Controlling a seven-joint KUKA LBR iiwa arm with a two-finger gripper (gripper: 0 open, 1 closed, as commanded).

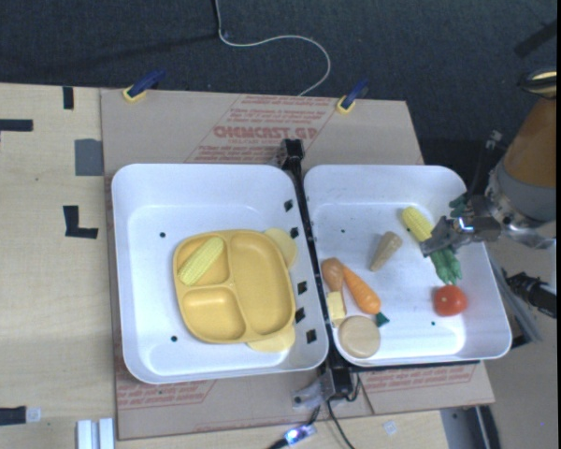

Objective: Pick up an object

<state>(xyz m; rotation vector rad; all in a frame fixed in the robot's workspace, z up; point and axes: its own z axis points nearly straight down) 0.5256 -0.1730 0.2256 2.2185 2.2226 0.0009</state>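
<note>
Jaws [446, 238] by right bin [407, 183] rim

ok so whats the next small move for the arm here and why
Probably a short descent straight down onto the green vegetable. The end effector sits at the right bin's right side, just above that piece, with the yellow corn to its left and the tomato below it in the image. Nothing is visibly held, so lowering onto the closest item looks sensible.
</note>
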